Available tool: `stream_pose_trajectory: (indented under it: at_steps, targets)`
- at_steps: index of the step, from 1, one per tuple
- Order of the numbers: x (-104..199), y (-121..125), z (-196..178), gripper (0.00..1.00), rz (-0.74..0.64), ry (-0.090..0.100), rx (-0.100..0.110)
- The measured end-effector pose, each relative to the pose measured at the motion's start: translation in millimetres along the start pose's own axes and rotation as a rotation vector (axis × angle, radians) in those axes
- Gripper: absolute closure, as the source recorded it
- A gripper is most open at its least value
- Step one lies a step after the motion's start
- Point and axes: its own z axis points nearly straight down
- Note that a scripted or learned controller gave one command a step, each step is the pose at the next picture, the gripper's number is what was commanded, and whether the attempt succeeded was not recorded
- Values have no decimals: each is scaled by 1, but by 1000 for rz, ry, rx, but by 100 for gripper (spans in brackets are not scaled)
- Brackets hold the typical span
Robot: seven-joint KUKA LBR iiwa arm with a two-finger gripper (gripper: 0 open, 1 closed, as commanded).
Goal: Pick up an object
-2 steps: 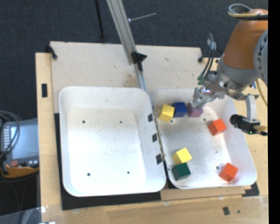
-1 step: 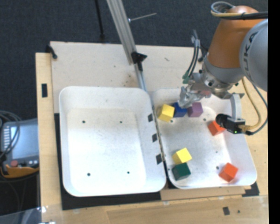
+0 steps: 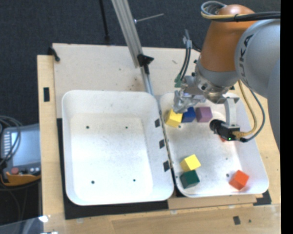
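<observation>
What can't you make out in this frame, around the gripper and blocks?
- Gripper, camera view: finger state unreadable; the wrist sits over it.
- Blue block: partly covered by the gripper, so contact is unclear.
- Purple block: its far edge is hidden under the arm.
- Right bin: its far rim is hidden by the arm.
- Green block: whether it touches the yellow block beside it is too small to tell.

Dark floor (carpeted), tan bench
</observation>
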Motion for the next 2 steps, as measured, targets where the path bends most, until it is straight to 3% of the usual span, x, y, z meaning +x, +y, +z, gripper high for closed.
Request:
stream_pose_trajectory:
  at_steps: [2]
  targets:
    - [106, 9, 2, 100, 0, -2, -2]
